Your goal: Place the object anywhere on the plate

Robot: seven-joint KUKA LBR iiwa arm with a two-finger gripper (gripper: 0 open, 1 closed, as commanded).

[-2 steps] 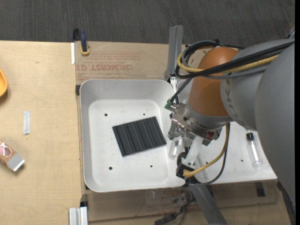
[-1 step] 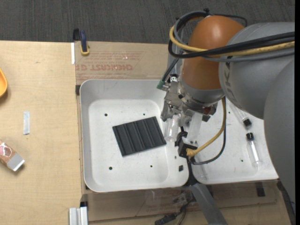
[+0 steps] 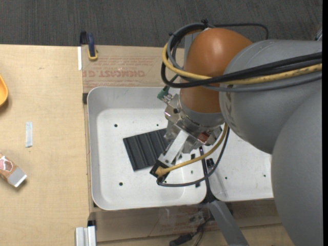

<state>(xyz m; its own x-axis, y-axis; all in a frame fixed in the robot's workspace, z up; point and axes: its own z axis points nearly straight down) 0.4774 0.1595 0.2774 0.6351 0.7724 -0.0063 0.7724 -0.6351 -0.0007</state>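
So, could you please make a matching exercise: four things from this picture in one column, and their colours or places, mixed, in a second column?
Things:
1. ribbed slab
2. clamp
3. wrist band
4. left bin

Descriptions:
A. orange
B. white, shallow
C. dark, lying flat inside the left bin
D. blue and yellow, at the far edge of the cardboard

Pairs: 1-C, 2-D, 3-A, 4-B
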